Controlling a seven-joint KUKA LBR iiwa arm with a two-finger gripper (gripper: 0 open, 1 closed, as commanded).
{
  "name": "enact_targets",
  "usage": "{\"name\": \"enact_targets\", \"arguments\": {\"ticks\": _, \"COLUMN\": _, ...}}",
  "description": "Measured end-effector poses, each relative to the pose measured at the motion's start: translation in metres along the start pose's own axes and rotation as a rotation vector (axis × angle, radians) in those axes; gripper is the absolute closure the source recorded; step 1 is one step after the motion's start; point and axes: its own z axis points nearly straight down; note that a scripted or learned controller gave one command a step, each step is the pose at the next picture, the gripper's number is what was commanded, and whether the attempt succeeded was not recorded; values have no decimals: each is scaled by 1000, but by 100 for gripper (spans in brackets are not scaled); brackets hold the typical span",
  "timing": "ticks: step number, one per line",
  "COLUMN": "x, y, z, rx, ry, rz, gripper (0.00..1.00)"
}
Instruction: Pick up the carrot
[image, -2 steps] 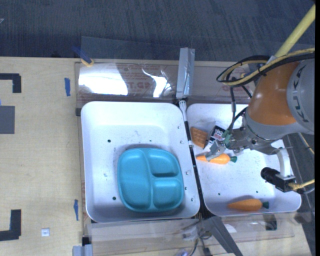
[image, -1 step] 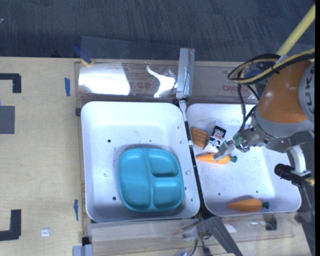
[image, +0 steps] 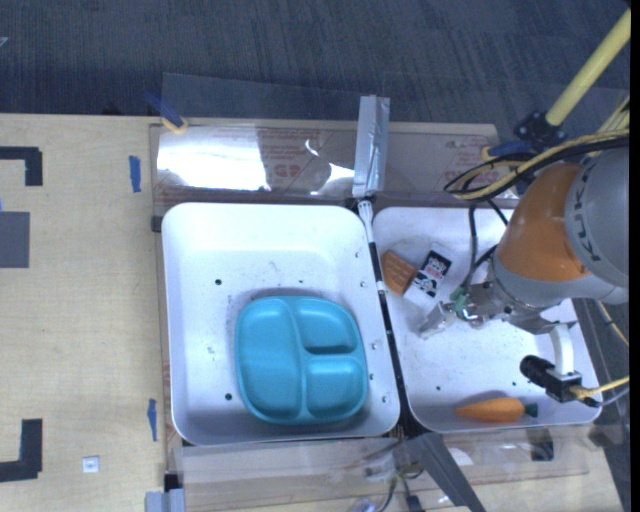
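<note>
- Carrot (image: 491, 408) lies lengthwise along the right bin's (image: 452, 385) near edge, towards its right corner.
- Tool (image: 440, 318) hovers mid-bin, well apart; its grip state I cannot tell.
- Carrot sits nearward and rightward of it.

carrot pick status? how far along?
Done: nothing visible yet; the carrot lies on the floor of the right bin, near its front edge. In hand: the pincer hangs mid-bin beside a small brown block and a black-and-white item, away from the carrot. Left: move to the carrot, grasp, lift.
</note>
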Motion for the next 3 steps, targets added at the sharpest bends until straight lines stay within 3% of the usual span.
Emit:
{"name": "enact_targets", "arguments": {"ticks": 1, "x": 46, "y": -50, "z": -92, "rx": 4, "ry": 2, "rz": 107, "gripper": 0}}
{"name": "enact_targets", "arguments": {"ticks": 2, "x": -35, "y": 20, "z": -87, "rx": 5, "ry": 1, "rz": -75, "gripper": 0}}
{"name": "enact_targets", "arguments": {"ticks": 3, "x": -86, "y": 36, "z": 6, "rx": 0, "ry": 1, "rz": -116, "gripper": 0}}
